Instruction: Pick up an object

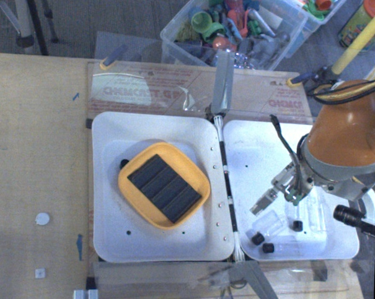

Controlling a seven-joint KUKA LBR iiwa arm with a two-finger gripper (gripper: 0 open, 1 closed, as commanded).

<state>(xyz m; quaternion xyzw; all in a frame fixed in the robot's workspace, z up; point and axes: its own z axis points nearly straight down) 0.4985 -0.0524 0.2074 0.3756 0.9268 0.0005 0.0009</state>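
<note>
A yellow-orange square block with a black ribbed top lies tilted in the left bin. A small black piece peeks out at its upper left corner. The gripper hangs low over the middle of the right bin, under the orange wrist band. Just below and to its right lies a clear plastic item. Three small black pieces sit by that item, one at the front left, one beside it and one nearer the gripper. Nothing visibly sits in the gripper.
A thin black rod lies in the back of the right bin. A grey divider post stands behind the seam between the bins. A clear tub of colourful toys sits beyond the bench. The arm body covers the right bin's right side.
</note>
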